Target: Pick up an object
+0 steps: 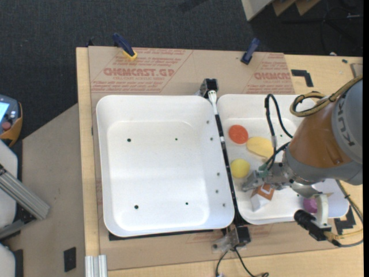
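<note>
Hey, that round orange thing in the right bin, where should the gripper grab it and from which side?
Come straight down from above and close across the middle of the round orange object. It looks low and rounded with no handle, so its widest part is likely the best hold. Its left side faces bare bin floor; the pale yellow object crowds its lower right, so keep clear of that side.

Bright even light, soft shadows, pic slightly grainy.

Both white bins, the left bin (161,160) and the right bin (282,209), look like smooth, faintly glossy plastic. The bench (173,68) beneath appears matt printed cardboard, with pale wood along its front edge.
</note>
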`<action>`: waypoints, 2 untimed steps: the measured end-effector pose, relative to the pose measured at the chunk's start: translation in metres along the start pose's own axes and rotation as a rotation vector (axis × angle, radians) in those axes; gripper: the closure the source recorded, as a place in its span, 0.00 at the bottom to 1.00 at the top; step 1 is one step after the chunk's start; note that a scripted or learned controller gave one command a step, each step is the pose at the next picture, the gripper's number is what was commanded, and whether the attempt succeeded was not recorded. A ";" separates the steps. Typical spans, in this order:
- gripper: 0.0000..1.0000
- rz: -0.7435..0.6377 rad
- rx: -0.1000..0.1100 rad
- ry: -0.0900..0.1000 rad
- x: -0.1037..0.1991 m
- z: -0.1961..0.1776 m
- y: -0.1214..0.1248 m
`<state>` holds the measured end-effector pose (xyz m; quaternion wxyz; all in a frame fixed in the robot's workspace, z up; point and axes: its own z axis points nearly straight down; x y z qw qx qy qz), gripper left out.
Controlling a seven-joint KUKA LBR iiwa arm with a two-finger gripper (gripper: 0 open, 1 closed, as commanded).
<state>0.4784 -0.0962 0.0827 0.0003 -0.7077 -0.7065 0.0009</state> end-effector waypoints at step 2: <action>1.00 -0.009 -0.015 0.001 0.042 -0.108 0.049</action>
